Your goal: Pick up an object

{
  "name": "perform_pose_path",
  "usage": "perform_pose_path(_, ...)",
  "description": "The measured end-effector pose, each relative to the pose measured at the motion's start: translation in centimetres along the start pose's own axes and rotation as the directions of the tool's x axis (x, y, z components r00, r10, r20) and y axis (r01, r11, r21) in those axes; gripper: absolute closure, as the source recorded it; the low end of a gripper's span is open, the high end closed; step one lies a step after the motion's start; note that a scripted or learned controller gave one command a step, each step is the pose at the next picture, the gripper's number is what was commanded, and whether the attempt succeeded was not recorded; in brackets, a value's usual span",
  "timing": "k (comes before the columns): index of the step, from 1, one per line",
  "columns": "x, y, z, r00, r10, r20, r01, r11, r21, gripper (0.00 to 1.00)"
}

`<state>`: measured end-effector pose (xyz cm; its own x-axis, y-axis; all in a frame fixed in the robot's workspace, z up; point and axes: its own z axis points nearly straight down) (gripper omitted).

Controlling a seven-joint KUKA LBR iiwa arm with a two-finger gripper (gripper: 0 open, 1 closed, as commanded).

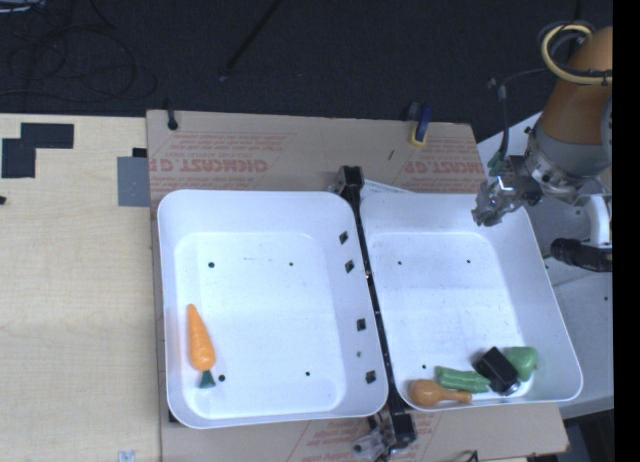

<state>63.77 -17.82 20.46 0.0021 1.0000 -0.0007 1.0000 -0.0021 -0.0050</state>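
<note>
Two white bins sit side by side on the table, and nothing's been picked up yet. The left bin (170,250) has a toy carrot (200,340) near its front left corner. The right bin (545,280) has a little pile at the front: a green piece (460,379), a black block (497,369) and an orange-tan piece (435,393). The hand (490,205) hangs over the right bin's far right corner, well away from them; can't tell if it's open or closed. Whole grab looks left to do.

Glossy white plastic bins (255,215) on matt cardboard (300,145).
</note>
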Motion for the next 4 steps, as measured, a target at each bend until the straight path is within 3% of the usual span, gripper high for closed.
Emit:
perform_pose_path(1,-3.7,0.6,-0.2,1.000,-0.001,0.001,0.001,1.000,-0.005,1.00)
perform_pose_path(2,-3.6,0.6,-5.0,1.000,-0.003,0.001,0.003,1.000,-0.008,1.00)
perform_pose_path(4,-3.4,0.6,-3.5,1.000,-0.008,-0.001,0.008,1.000,-0.003,1.00)
